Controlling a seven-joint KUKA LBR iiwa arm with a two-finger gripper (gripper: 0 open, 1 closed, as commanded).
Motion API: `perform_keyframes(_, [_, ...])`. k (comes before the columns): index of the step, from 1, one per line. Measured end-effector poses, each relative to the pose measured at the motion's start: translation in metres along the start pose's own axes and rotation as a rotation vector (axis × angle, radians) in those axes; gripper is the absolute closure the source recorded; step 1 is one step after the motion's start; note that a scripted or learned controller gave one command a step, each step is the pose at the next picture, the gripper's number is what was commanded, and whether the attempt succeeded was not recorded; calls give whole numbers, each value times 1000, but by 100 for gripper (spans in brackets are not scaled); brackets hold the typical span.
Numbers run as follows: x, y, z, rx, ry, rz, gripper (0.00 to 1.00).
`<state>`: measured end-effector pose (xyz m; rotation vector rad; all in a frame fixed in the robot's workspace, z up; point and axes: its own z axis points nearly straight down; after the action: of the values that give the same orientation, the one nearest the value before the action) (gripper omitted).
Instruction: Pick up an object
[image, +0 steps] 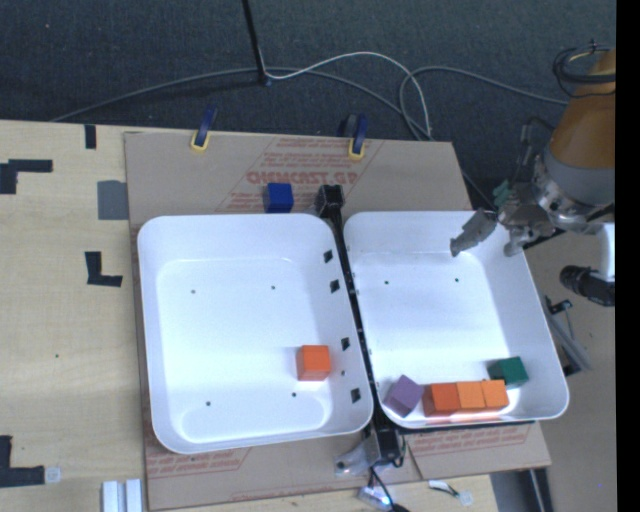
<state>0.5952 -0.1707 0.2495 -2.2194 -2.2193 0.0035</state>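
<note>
An orange cube (314, 362) lies in the left bin (170, 300), near its front right corner. Along the front wall of the right bin (440, 250) lie a purple block (404, 395), a row of orange blocks (465, 398) and a green block (509, 371). My gripper (490, 243) hangs over the right bin's far right corner, well away from every block. Its two grey fingers stand apart, open, with nothing between them.
A blue cube (279, 196) rests on the cardboard behind the left bin, beside a black clip (329, 198) on the divider between the bins. Cables run across the dark floor at the back. The arm's orange band (585, 120) is at the right edge.
</note>
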Motion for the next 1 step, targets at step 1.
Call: perform_keyframes(1, [0,1,-2,-3,-1,0,0])
